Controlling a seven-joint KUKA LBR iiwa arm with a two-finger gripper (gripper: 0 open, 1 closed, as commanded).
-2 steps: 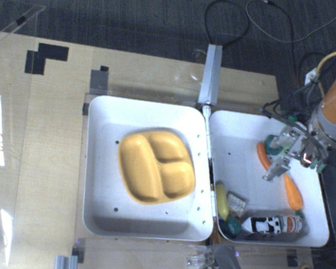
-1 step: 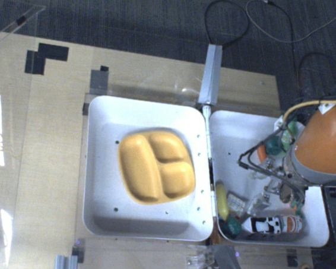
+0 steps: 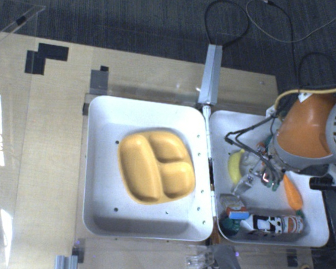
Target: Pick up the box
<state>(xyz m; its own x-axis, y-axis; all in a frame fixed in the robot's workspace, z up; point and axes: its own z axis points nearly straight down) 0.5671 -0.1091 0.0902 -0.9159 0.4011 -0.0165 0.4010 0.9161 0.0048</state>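
Two white bins side by side on bench [image 3: 41, 147]. In left bin [image 3: 92, 171], yellow tray [image 3: 153, 165] with three hollows. In right bin [image 3: 320, 232], crowded: banana [image 3: 234, 166] by left wall, carrot [image 3: 293, 195] more to right, box [image 3: 272, 223] lying flat along near wall, blue thing [image 3: 237, 215] at its left end. Over right bin, arm [image 3: 303, 124] bent down from the right, gripper [image 3: 248, 182] low between banana and carrot, near box, apart from it. Gripper open or closed: cannot tell.

2 bins [image 3: 94, 153], 1 yellow tray [image 3: 156, 165]
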